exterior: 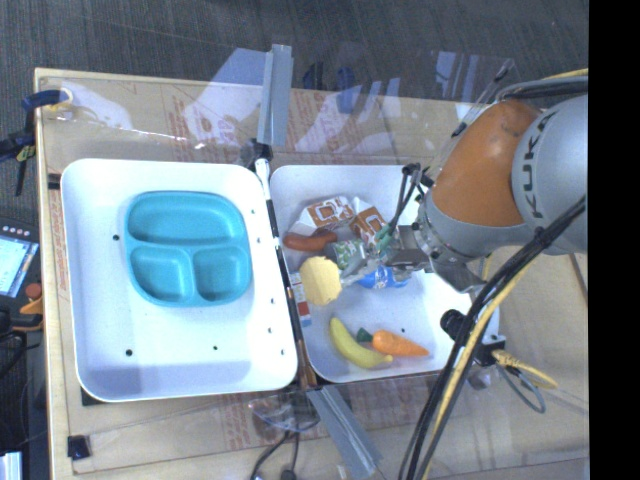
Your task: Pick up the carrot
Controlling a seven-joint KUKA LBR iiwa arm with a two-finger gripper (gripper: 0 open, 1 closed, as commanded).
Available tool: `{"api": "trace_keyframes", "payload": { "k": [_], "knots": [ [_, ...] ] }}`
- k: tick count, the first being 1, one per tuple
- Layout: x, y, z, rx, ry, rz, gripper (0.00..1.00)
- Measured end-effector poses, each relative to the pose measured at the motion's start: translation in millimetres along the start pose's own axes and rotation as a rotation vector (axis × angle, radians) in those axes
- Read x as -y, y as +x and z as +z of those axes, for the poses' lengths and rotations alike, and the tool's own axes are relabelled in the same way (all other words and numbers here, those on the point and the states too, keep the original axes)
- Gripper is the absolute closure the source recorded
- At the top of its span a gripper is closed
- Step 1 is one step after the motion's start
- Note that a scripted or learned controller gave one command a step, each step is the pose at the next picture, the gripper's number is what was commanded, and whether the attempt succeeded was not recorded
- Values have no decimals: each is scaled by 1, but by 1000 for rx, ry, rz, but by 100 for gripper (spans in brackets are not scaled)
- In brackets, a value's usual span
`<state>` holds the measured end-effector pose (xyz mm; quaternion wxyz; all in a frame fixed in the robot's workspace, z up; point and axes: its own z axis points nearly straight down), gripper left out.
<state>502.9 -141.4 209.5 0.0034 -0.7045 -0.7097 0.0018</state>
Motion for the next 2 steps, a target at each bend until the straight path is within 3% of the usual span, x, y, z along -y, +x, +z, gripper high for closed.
{"api": "trace_keyframes", "payload": {
  "k": [1,2],
  "knots": [
    [-73,-65,78,2,-2,-18,0],
    [-153,-69,21,2,-5,2,0]
  ]
}}
